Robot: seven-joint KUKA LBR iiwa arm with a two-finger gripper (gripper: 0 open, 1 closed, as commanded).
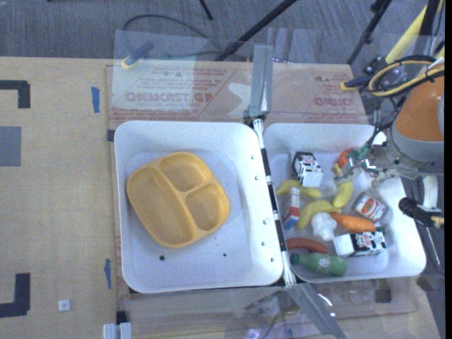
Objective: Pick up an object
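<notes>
The gripper point(367, 162) hovers over the right bin's point(406, 260) far right corner; its opening cannot be told. Approach step: next, descend squarely onto a banana point(344, 193).

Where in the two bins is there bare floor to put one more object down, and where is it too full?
The left bin has bare floor all around the yellow divided plate, widest along its front edge and right wall. The right bin is crowded: bananas, carrot, green bottle and cartons fill it, with a small bare patch at its back left corner.
</notes>
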